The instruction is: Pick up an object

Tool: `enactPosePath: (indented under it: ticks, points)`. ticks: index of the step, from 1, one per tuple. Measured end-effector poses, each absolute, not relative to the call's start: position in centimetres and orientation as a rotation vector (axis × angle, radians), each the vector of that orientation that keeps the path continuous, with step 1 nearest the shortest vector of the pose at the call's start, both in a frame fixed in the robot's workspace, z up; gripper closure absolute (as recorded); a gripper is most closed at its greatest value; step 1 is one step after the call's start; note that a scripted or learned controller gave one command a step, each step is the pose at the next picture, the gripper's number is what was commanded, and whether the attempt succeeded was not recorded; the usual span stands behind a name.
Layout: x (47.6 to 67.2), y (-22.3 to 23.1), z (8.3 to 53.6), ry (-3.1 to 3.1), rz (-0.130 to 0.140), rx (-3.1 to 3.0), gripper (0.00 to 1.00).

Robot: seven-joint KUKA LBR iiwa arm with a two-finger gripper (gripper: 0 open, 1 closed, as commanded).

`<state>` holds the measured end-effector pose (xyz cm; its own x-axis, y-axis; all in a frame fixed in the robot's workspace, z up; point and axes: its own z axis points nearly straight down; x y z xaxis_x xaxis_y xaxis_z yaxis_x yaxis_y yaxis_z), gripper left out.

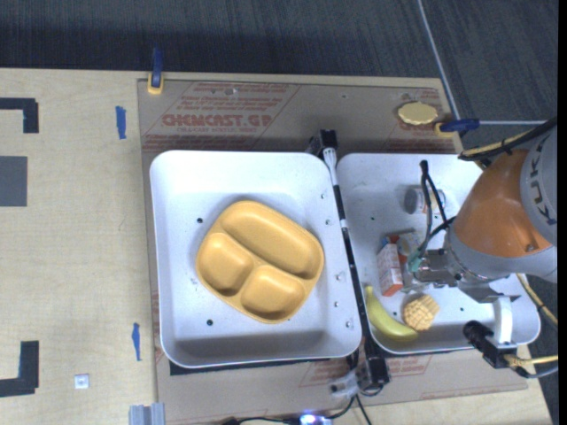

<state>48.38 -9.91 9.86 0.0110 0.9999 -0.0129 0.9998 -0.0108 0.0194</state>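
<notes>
The arm (509,215) leans in from the right over the right bin (372,180), its gripper (423,268) low among the objects; whether it is open or closed cannot be told. Beside it lie a smooth curved banana (383,319), a bumpy yellow round piece (420,311) and a red-and-white carton (389,268). A glossy yellow three-compartment tray (258,260) sits in the left bin (177,237).

banana (386,320): yellow, curved, lying flat at right bin (372,184) front-left corner | waffle-textured yellow ball (420,311): touching banana's right end | red-white packet (389,268): just behind banana | grey round piece (413,201): farther back in right bin
</notes>
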Motion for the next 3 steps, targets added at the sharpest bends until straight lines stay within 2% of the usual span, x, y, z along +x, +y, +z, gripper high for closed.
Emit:
enactPosePath:
  ticks: [1, 2, 3]
  points:
    - [48.4, -9.9, 9.9, 2.194, 0.007, 2.217, 0.00]
    - [48.0, -10.1, 8.6, 2.218, 0.004, 2.220, 0.00]
    - [48.2, -10.2, 9.7, 2.213, 0.008, 2.215, 1.00]
